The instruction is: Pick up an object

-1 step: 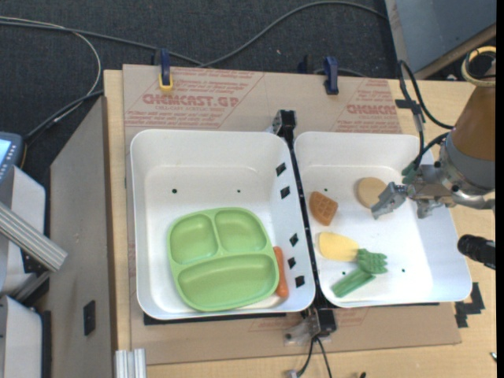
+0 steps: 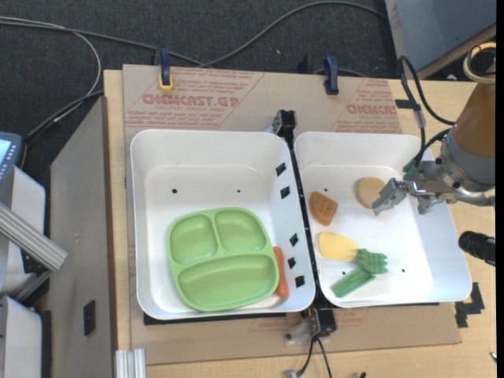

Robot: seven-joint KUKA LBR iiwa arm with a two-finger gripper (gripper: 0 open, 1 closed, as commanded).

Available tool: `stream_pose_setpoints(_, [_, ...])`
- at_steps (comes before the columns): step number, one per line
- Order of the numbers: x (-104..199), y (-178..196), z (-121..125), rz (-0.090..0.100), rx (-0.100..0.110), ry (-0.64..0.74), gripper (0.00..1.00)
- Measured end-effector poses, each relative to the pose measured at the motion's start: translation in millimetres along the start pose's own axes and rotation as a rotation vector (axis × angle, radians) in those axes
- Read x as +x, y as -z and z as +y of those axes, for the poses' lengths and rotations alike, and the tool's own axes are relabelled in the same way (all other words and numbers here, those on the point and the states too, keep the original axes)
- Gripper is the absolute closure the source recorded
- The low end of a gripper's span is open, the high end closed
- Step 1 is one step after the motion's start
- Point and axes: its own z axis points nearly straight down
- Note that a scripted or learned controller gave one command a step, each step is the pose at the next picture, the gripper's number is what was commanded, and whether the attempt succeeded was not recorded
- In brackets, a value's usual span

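Seemingly empty, the claw (image 2: pixel 391 194) gapes narrowly just beside the round tan cookie-like toy (image 2: pixel 368 190); descending off-centre could nudge it away.

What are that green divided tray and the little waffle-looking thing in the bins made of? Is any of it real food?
The green divided tray looks like moulded plastic: uniform colour, smooth, softly shiny, rounded compartment walls. The brown waffle-shaped piece seems a plastic toy, with a neat grid and even colour, though it is too small to be sure.
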Motion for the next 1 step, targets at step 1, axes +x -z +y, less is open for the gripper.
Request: stream_pose_setpoints(1, [2.1, -42.8, 2.6, 0.001, 0.005, -0.001, 0.00])
